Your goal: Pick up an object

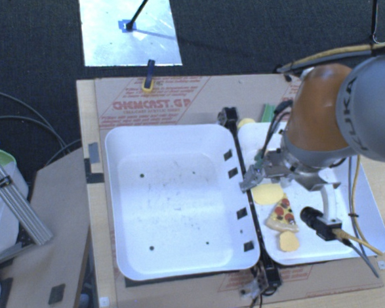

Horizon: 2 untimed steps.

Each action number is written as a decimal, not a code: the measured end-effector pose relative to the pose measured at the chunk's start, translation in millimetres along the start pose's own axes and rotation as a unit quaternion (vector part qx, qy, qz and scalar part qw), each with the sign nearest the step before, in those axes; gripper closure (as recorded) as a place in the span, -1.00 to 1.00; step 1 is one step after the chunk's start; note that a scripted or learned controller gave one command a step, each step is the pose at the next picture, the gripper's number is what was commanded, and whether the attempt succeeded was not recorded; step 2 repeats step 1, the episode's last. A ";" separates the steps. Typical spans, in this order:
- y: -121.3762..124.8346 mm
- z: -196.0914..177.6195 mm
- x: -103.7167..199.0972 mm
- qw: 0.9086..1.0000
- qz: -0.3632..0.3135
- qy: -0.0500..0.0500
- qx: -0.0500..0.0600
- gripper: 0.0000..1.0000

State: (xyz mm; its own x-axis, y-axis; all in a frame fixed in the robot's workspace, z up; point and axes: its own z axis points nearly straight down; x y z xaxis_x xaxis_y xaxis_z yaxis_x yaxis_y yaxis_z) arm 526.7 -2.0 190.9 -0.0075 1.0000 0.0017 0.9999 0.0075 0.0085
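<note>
The tool (252,177) hangs low over the right bin (377,237), close against that bin's left wall, where it meets the left bin (176,204). The arm (328,114) covers much of the bin's middle. From this angle I cannot tell how far the tool is open, and nothing can be seen in its hold. The likeliest thing to take is the pale yellow rounded piece (269,194), which lies on the bin floor just beside the tool, toward the bin's near edge and not far from the left wall. It looks like a small toy food item, so I judge it light, probably hard plastic or firm foam, smooth and a little slippery, and unlikely to break. Because it is low and rounded, a grip across its widest part, coming straight down with the tool's tips almost at the floor, seems safest. A pinch higher up may squeeze it out sideways. Just beyond it toward the near edge lies a toy pizza slice (282,216), flat and wedge-shaped, which would be harder to get under. A smaller yellow disc (289,242) lies close to the near edge. A further yellow piece (245,122) and a green thing (267,112) sit at the bin's far left corner. The three pieces near the tool are close together, and the wall stands near, so a careless descent could nudge a neighbour or catch the rim.
</note>
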 end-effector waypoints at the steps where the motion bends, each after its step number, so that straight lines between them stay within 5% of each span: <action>1: -5.2 -110.6 27.3 1.000 -0.001 0.000 -0.003 -1.00; 2: -5.2 -110.6 27.3 1.000 -0.001 0.000 -0.003 -1.00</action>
